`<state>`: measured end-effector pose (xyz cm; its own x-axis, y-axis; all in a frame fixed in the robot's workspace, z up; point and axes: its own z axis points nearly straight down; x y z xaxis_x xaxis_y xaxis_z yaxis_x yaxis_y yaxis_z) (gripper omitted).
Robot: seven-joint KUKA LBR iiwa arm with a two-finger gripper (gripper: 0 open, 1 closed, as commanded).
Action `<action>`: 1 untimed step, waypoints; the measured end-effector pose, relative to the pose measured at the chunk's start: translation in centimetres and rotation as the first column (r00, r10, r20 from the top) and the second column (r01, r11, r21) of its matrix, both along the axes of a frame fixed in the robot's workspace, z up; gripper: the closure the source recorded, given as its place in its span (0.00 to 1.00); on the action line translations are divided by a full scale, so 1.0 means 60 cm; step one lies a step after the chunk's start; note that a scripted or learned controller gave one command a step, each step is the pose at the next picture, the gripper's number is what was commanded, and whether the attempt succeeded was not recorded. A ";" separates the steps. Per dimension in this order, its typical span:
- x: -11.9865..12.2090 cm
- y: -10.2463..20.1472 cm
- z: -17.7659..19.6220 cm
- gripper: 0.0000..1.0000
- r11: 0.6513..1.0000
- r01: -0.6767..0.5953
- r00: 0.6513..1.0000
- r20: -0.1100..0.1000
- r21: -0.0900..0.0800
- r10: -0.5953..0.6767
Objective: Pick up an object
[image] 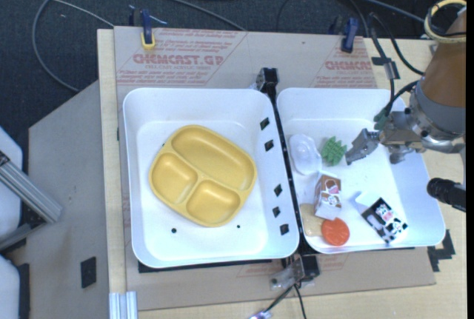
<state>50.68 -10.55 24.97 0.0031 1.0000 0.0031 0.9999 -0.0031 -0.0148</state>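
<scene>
The worktop (185, 58) fills the middle of the frame, a pale board clamped at its upper edge, and carries two shallow white bins side by side. The left bin (141, 184) holds one large thing, a yellow divided plate (203, 175) with three compartments, lying flat near the bin's middle with bare white floor all around it, widest along the upper edge and the lower left corner. The right bin (415, 225) holds the smaller things, gathered in its left half and along its lower edge, so the upper middle and the right side of its floor are open.

The arm (444, 81) comes in from the right edge of the frame, over the upper right part of the right bin. Its gripper (379, 143) sits above the bin floor; whether it is spread or closed cannot be told, and nothing is seen in it. The green toy (334, 151) lies just to its left, near but apart.

Left of the green toy is a clear plastic piece (304, 153), close to the bin's left wall. Below these stands a small printed carton (328, 196), and below that an orange round object (335, 232), resting on a tan flat disc (314, 220) near the lower edge. A black and white object (384, 219) lies toward the lower right of the bin.
</scene>
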 end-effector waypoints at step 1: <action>0.004 0.000 0.010 0.00 1.000 -0.003 1.000 0.013 -0.002 0.003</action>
<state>50.92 -10.53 25.58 -0.0002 1.0000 0.0015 1.0000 0.0002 -0.0017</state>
